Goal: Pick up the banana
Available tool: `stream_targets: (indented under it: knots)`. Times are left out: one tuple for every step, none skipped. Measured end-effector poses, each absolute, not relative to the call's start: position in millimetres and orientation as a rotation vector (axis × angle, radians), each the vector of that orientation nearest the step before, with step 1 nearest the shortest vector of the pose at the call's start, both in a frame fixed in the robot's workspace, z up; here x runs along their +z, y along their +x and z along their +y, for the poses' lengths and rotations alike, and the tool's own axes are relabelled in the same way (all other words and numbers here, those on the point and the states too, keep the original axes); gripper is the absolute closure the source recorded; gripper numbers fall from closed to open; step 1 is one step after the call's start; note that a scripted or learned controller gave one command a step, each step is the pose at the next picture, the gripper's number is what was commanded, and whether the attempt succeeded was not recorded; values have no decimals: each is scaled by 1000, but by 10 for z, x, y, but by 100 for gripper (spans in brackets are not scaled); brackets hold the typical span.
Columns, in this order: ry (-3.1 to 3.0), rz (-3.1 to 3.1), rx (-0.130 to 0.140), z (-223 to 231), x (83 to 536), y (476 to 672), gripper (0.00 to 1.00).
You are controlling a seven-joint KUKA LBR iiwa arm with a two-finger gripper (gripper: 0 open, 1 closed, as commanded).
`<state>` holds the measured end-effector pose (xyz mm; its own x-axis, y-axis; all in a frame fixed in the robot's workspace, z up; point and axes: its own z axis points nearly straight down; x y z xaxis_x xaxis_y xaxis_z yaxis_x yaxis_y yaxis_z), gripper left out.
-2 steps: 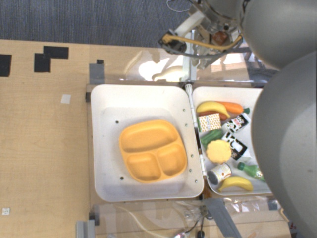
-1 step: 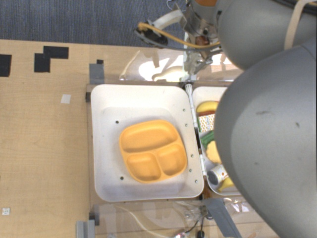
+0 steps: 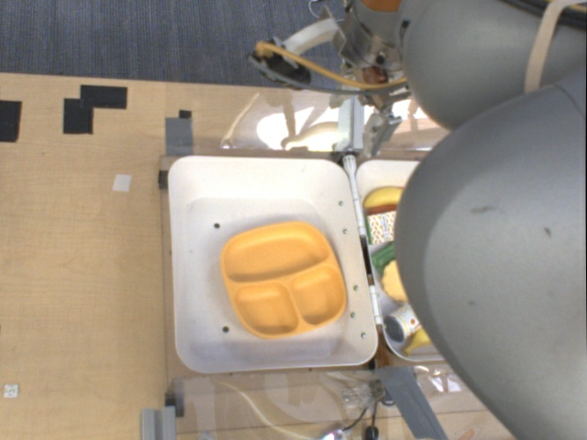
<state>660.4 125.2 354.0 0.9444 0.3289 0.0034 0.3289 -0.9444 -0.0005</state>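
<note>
Closest to us, the big grey arm [image 3: 495, 273] covers the lower right of the frame and hides much of the right bin [image 3: 390, 174]. In the strip of that bin we can see, there is a small silver can [image 3: 401, 322] low down and a green thing [image 3: 381, 255] higher up, with yellow bits near them. At the top of the strip lies a yellow curved thing, and we think that is the banana [image 3: 383, 197]. It sits just by the bin's left wall.

The left bin [image 3: 188, 337] is in the middle of the frame on the tan counter [image 3: 83, 273]. It holds an orange tray [image 3: 280, 278] with three parts.

Farther off, at the top middle, the gripper [image 3: 367, 131] hangs over the far edge of the bins, apart from the banana. We cannot tell if it is wide or narrow. Nothing is in it.

We think the reach is the step now, with no grab yet. Next the gripper should come over the banana, go down, and close on it.
</note>
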Motion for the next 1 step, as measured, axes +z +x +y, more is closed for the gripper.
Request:
stream_targets:
  knots:
    - [-3097, -524, -5, 1252, 3540, 6604, 0]
